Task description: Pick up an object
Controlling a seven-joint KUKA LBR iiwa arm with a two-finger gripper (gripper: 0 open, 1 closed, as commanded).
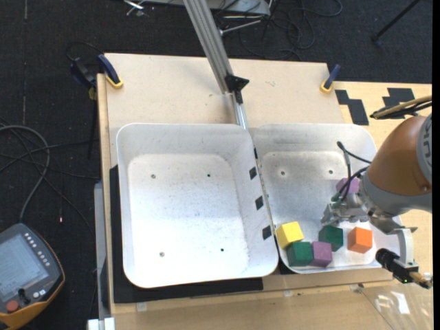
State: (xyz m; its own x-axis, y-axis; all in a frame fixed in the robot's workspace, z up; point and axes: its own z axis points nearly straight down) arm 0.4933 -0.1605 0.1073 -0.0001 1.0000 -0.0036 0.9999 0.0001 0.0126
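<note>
Right now your arm [402,167] reaches in from the right edge over the right bin [302,143], its orange band sitting above the grey wrist. The gripper [342,208] hangs low over the near right part of that bin, just above the cluster of blocks. You cannot tell from this angle whether it is released or clenched, and nothing can be seen held in it.

You have five blocks to choose from, all gathered along the near edge of the right bin. The yellow block [289,233] lies furthest left, close to the wall between the two bins. Just beside it toward you sits a green block [300,253], touching the purple block [322,253] on its right. A second, darker green block [332,236] lies behind the purple one, directly below the gripper. The orange block [359,239] sits furthest right, near the bin's rim.

The left bin [137,143] rests beside the right one on the table [172,88]. A pendant controller [24,273] lies on the floor at the lower left.
</note>
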